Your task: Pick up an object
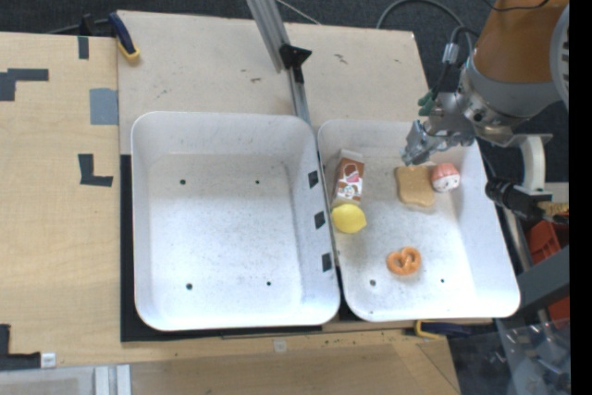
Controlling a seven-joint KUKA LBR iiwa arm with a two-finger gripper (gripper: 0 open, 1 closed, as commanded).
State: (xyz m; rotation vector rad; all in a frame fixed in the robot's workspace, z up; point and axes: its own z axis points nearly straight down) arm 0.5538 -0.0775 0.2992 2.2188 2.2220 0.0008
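Note:
In the right bin [481, 268] lie a small brown carton [349, 178], a yellow lemon-like fruit [349, 218], a tan slice of bread [415, 186], a pink and white round toy [446, 178] and an orange pretzel [404, 262]. My gripper [415, 149] hangs over the bin's upper right part, just above the bread slice's far edge and left of the pink toy. Nothing shows between its fingertips.
The left bin [148, 199] stands beside the right one. A slanted metal pole [264, 5] runs from the top down to the seam between the bins. A blue and yellow clamp [124, 37] sits at the bench's far left corner.

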